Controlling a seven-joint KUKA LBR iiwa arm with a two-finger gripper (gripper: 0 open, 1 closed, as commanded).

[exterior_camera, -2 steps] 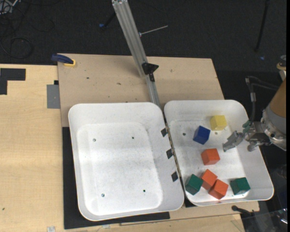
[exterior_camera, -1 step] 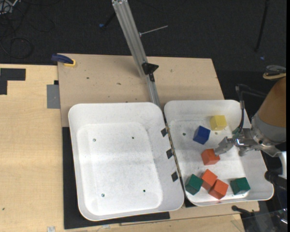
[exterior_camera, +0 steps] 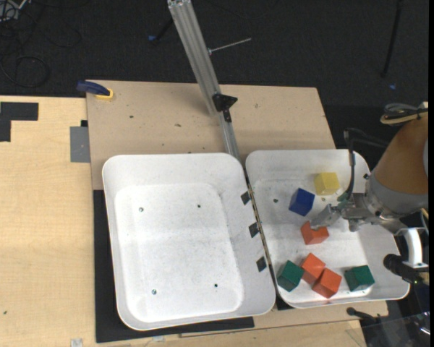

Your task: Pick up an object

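arm [exterior_camera: 401, 183]: fat rounded link, smooth matte shell. Wide orange band [exterior_camera: 411, 154] on the upper part, going brownish toward its shaded edge; grey casing [exterior_camera: 392, 199] below, narrowing toward the wrist. Any screws or markings are too small to read here. gripper [exterior_camera: 330, 217]: bare silver-grey metal, thin and angular, far slimmer than the link behind it. A thin dark line [exterior_camera: 352, 166] runs up beside the wrist, cable or rod, can't tell which. Mount detail is blurred.
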